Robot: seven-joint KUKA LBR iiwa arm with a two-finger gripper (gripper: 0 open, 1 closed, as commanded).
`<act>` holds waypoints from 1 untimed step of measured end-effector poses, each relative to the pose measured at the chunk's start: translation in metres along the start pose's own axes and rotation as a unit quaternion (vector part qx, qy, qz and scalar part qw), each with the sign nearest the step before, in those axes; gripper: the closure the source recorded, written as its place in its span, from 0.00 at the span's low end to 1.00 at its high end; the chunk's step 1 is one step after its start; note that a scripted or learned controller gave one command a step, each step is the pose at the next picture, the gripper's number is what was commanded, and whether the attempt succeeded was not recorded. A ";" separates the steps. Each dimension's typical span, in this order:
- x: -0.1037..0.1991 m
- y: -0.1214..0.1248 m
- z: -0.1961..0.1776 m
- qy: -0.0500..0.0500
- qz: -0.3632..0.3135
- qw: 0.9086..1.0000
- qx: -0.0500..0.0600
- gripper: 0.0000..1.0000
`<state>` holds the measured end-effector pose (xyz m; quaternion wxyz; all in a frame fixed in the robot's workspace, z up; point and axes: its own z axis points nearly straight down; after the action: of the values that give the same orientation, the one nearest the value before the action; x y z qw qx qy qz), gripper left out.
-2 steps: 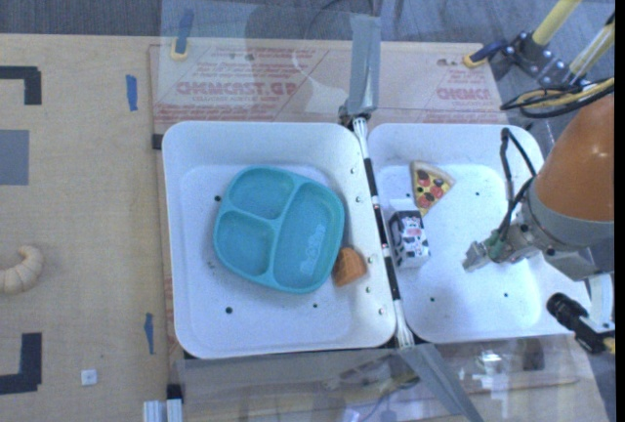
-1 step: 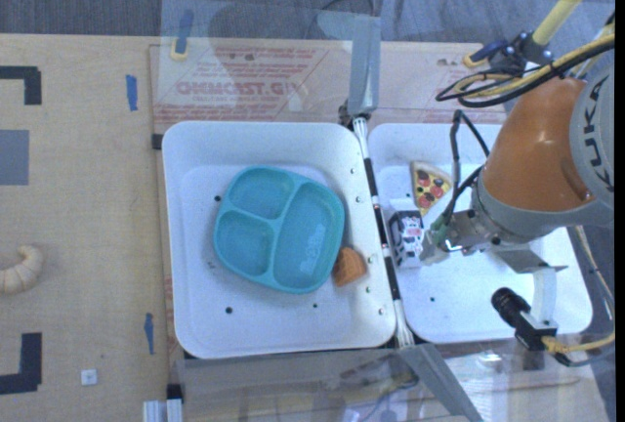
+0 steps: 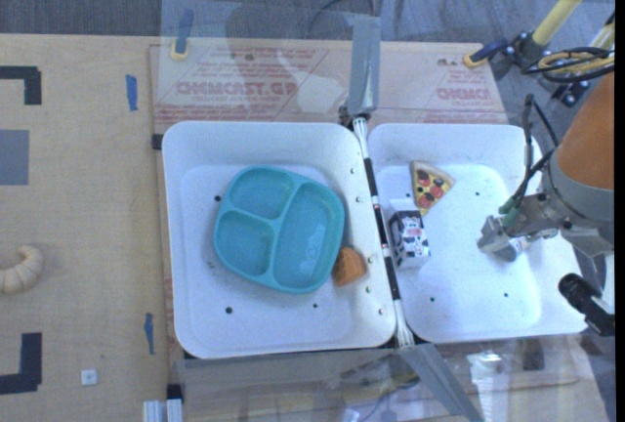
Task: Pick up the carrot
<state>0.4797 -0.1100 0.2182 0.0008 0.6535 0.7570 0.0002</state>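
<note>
A croissant point(image 3: 20, 270) lay cut off at the plywood bench's point(image 3: 88, 215) left edge. The carrot point(image 3: 350, 266) (half tucked under the teal divided plate point(image 3: 278, 228)) sat in the left bin point(image 3: 195, 313). The gripper point(image 3: 500, 241) hovered over the right bin point(image 3: 469, 313), its state unreadable.

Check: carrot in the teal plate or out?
Out. The carrot lies on the left bin's floor, against the teal plate's lower-right rim.
</note>
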 end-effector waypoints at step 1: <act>-0.045 -0.006 0.003 0.000 -0.296 0.955 -0.001 1.00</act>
<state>0.4801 -0.1551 0.2149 0.0014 0.3997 0.9166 0.0005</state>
